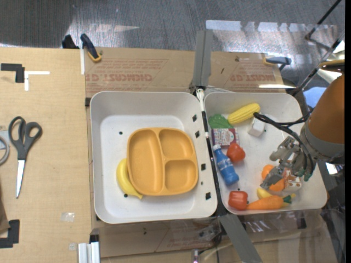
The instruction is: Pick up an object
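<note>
At lower right of the frame, the gripper (286, 171) is lowered into the right bin (249, 99) over an orange toy (274, 181), presumably for a grasp (finger state cannot be told amid 1 tight cluster).

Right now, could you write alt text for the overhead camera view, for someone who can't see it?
A robot arm's gripper reaches from the right into the right bin, low over toy food: carrot, corn cob, blue bottle. The left bin holds an orange divided plate overlapping a banana. Scissors lie on the bench at left.
</note>
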{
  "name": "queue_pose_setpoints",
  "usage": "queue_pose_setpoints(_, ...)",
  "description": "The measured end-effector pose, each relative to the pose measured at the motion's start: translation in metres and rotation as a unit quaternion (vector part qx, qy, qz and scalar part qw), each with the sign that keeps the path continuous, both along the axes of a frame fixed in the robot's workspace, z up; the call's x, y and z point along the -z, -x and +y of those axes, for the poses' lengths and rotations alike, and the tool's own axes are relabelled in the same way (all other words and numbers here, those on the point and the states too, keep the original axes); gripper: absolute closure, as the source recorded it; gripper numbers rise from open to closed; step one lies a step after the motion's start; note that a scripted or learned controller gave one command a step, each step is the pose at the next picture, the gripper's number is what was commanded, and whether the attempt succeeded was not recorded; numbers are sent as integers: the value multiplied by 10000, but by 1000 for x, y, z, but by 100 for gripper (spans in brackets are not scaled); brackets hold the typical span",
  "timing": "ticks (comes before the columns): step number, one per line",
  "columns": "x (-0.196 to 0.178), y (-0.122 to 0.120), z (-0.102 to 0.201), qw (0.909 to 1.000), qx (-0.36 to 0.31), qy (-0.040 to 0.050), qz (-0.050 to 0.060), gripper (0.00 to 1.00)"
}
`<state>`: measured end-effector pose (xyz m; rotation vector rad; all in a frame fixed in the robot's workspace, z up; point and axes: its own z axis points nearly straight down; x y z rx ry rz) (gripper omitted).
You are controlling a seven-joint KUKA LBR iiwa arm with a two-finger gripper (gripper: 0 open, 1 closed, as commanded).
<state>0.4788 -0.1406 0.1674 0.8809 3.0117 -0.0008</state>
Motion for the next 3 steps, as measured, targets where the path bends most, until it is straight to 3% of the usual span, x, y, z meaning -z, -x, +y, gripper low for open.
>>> queue_pose_setpoints(1, 76, 1, -11, 9993, 376, -6, 11, 0)
queue_pose_setpoints(2, 66, -1, -10, 9994, 359, -3, -3, 100)
queue_pose_setpoints(3, -33, 0, 65, 9996, 291, -6, 5, 100)
